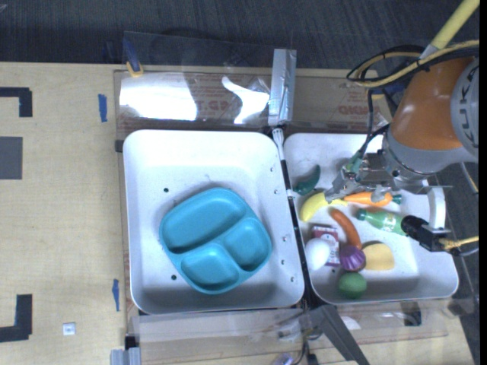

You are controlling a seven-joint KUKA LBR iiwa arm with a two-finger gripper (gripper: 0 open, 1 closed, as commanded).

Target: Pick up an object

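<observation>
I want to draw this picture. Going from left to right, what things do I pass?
Left bin → blue divided plate → right bin, with yellow banana → red sausage → green bottle → the robot's orange band.

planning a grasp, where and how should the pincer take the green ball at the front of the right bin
Probably across the green ball at its widest, from straight above: it is round, its top is exposed, and the purple onion-like toy and the right bin front wall crowd it.
</observation>
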